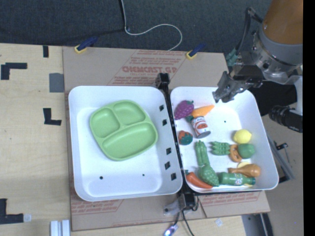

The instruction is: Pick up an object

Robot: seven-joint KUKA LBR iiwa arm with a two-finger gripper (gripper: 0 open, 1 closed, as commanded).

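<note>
- Claw (225,93): dark, hanging above the far rim of the right bin (261,127), near that bin's far right corner. Nothing sits between its fingers. From this slant the gap between them cannot be judged, so whether it is wide or narrow cannot be told.
- Arm: grey with an orange band (284,9), entering over the surface's right edge. The claw is probably placed over the toy-filled bin because the things to pick are all there.
- Candidate things, all in the right bin: a purple grape bunch (183,109) at the far left corner, just beside an orange carrot (204,110) and a small can (201,126) with a red and white label; these lie nearest the claw and seem the likeliest targets.
- Further toys: a yellow lemon (242,136) near the bin's right edge, touching a green round piece (247,150); a green corn-like piece (201,155) toward the middle; a green bottle (236,179) and a second carrot (195,181) along the near edge. They crowd together there, so a clean grip would probably be harder.
- Left bin (81,132): holds a green divided plate (123,129), lying flat.
- Writing: red print on the cardboard (123,63) under the bins, partly readable as "CHEMCAST GP". The can's label is too small to read.
</note>
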